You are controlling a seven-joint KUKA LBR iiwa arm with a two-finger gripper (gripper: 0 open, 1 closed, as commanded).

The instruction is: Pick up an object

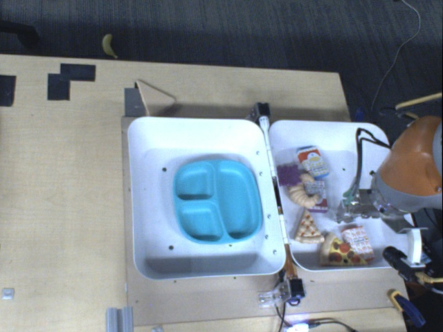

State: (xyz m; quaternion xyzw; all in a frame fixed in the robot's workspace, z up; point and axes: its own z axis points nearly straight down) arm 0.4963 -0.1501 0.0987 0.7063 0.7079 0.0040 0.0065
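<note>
While the arm (415,164) hangs over the right bin (332,131) at its 3 o'clock side, the gripper (356,209) sits low among the toys; whether it is released or clenched cannot be told. Candidate objects: a carton (313,162) toward 12 o'clock, a pizza slice (308,228) at 7 o'clock, a packet (357,238) at 5 o'clock. Descend vertically on one item, well apart from neighbours. Keep off the bin walls. The left bin (149,185) holds a blue tray (217,199).
</note>
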